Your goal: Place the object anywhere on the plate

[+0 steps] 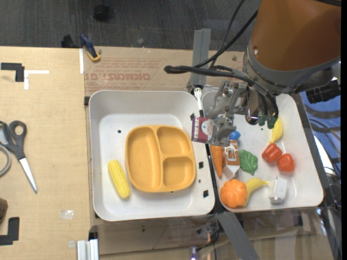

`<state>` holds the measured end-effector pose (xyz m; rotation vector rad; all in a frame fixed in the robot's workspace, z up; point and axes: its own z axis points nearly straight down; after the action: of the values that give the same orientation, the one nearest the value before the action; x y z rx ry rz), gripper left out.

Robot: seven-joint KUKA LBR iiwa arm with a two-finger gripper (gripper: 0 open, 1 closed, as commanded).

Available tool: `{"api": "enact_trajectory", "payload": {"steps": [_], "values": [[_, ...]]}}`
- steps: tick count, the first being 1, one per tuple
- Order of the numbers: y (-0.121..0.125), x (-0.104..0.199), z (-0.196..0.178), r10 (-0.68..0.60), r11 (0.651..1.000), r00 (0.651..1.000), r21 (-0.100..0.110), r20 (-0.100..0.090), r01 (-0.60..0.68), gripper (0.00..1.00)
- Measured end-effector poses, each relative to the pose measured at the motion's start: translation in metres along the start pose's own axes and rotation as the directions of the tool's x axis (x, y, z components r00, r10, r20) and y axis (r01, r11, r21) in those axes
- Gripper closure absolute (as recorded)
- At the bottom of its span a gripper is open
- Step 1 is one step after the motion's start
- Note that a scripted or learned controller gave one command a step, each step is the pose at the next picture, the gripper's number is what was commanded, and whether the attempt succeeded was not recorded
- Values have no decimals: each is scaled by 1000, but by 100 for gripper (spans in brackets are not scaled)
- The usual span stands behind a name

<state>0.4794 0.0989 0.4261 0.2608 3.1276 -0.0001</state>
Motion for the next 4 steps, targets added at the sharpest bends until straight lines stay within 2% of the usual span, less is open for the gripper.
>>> {"api": "enact_trajectory", "payload": {"steps": [1,2,3,4], "values": [[103,19,97,79,997,997,1,-3,-79,100],[40,-19,51,-109,994,994,0,-1,109,100],[122,-5,120,9,1000,1000,1,-4,-9,100],[122,-6,120,10,1000,1000,1,-4,-10,0]]}}
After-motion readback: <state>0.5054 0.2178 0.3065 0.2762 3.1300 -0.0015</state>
